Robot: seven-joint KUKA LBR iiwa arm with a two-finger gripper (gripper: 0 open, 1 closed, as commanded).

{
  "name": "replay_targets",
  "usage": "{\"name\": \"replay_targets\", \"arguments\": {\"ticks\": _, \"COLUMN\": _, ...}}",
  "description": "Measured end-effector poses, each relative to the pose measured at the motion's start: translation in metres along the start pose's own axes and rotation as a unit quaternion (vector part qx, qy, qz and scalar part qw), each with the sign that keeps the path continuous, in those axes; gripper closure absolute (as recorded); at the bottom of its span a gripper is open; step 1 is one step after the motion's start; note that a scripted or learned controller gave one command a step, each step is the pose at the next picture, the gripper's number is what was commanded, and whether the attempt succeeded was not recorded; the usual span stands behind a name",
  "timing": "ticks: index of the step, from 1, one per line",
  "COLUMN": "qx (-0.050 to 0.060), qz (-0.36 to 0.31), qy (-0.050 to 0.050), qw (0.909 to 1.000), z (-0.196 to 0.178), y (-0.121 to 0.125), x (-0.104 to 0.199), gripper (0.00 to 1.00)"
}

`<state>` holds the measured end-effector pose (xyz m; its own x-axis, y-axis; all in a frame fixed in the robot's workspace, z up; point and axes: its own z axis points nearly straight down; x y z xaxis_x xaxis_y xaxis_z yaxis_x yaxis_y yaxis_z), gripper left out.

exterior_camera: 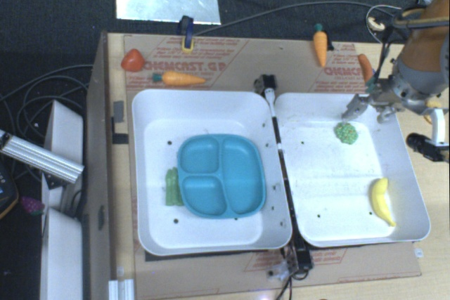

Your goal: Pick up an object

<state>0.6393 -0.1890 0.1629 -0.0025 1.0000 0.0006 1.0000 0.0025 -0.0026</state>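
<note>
We see the gripper [367,107] with fingers spread apart, clamped on nothing, over the right bin [330,225]. Green broccoli piece [345,132] lies just below the fingers, apart from them. Banana [380,201] farther off. Blue tray [221,175] sits well apart in left bin [151,172].

Two white bins [211,105] sit on brown cardboard [232,56] printed in red. The left holds a blue tray [221,175] and a green item [172,187]. The right holds green broccoli [346,132] and a yellow banana [381,201].
</note>
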Motion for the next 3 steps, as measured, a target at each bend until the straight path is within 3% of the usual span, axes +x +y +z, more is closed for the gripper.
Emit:
{"name": "replay_targets", "arguments": {"ticks": 1, "qx": -0.002, "qz": -0.001, "qy": 0.000, "qw": 1.0000, "z": 0.053, "y": 0.014, "x": 0.010, "gripper": 0.00}}
{"name": "replay_targets", "arguments": {"ticks": 2, "qx": -0.003, "qz": -0.001, "qy": -0.001, "qw": 1.0000, "z": 0.078, "y": 0.030, "x": -0.001, "gripper": 0.00}}
{"name": "replay_targets", "arguments": {"ticks": 3, "qx": -0.004, "qz": -0.002, "qy": 0.000, "qw": 1.0000, "z": 0.038, "y": 0.031, "x": 0.036, "gripper": 0.00}}
